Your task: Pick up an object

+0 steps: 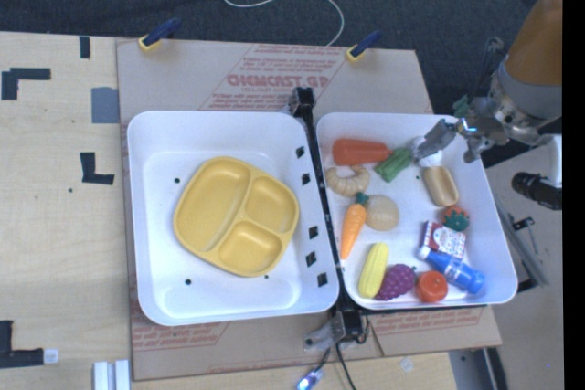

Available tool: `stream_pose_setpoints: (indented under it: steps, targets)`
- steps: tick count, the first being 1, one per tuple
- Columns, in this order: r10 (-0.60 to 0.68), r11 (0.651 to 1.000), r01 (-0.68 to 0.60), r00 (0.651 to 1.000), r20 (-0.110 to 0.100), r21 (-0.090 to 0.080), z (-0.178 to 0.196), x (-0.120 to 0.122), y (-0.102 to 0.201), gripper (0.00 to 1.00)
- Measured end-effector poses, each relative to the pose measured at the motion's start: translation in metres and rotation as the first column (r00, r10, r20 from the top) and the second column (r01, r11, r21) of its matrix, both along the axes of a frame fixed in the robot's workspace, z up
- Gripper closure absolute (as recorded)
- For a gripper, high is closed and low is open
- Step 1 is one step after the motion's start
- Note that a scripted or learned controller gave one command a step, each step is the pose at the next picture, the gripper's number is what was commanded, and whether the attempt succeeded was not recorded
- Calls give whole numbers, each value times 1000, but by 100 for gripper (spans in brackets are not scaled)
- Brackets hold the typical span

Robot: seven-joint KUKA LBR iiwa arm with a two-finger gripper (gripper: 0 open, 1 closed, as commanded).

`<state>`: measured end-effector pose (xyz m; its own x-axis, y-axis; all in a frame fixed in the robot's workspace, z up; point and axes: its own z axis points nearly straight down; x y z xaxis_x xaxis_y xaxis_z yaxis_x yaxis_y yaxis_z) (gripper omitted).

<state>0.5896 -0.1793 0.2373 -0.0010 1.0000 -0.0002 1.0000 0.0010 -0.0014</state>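
Note:
The right bin [489, 196] holds several toy foods: a red-orange sausage [359, 151], a green piece [395, 164], a bread roll [441, 185], a pale croissant [346, 184], a carrot [351, 227], a beige ball [382, 214], a corn cob [373, 268], purple grapes [397, 280], a strawberry [454, 218], a red-white carton [442, 241], a blue bottle [462, 274] and a tomato [431, 287]. My gripper [448, 140] hangs over the bin's upper right, just above the bread roll, with its fingers spread open and nothing between them.
The left bin [151, 196] holds a yellow divided plate [237, 215]. A black divider [315, 196] runs between the bins. Cardboard lies under both bins, with clamps [160, 33] at its far corners. A white cable [274, 0] lies beyond.

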Motion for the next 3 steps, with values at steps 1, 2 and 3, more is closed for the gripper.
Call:
stream_pose_setpoints:
  steps: [1,2,3]
  targets:
    - [2,1000,-2,1000,-3,3,57,-91,54,0]
    - [8,1000,-8,1000,-15,6,-60,-109,150,0]
    - [11,1000,-11,1000,8,3,50,-105,255,0]
